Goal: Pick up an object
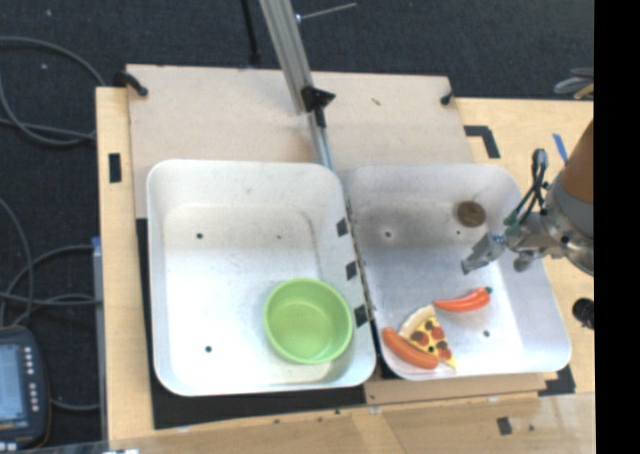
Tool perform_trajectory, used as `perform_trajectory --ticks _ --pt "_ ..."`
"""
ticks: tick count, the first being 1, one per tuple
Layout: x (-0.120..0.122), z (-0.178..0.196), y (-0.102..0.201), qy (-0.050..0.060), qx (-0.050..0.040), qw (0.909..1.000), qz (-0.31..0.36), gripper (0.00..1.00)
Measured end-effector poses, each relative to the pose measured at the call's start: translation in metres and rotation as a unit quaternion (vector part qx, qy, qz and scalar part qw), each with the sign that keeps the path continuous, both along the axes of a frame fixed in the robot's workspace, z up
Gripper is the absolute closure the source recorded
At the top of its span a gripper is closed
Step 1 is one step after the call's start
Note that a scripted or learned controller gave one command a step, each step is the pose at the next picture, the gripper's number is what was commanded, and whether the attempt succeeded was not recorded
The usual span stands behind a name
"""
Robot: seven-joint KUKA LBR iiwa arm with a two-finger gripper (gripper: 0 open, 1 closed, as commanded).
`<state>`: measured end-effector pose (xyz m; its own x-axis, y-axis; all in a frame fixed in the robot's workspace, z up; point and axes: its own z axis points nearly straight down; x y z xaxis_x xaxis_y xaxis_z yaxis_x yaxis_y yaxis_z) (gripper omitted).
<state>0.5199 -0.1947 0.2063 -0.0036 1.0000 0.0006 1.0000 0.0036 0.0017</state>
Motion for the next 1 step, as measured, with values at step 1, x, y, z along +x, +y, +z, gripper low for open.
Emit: perform_trajectory --ticks 1 --pt "0.0001 0.0001 0.0 0.0 0.0001 1.0 0.0 0.0"
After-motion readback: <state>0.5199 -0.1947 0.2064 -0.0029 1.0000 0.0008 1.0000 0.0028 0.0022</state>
